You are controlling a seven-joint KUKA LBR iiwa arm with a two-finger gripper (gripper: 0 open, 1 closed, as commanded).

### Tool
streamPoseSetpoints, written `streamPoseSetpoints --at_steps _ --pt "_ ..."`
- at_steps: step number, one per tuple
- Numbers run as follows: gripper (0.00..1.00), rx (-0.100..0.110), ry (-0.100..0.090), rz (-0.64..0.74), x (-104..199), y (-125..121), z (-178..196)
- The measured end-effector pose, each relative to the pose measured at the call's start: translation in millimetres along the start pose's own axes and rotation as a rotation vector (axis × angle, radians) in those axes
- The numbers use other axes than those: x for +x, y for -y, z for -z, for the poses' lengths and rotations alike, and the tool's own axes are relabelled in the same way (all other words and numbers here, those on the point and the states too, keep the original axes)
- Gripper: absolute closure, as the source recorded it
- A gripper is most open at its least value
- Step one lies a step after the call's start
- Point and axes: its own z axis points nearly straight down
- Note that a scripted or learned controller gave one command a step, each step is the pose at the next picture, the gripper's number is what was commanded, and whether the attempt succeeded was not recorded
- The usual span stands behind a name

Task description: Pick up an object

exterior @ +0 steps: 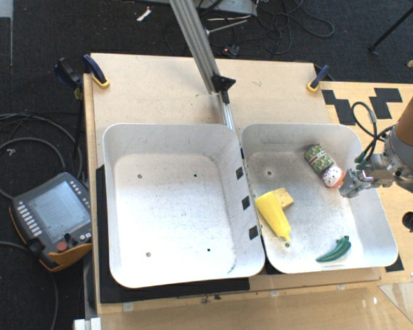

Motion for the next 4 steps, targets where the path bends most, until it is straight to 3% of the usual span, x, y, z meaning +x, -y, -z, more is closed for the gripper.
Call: streamPoseSetpoints --at_steps 1,4 --pt "1.00 -0.001 0.001 0.001 -0.4 -2.0 53.2" --pt "1.00 0.006 -0.005 0.007 170.9 3.7 65.5"
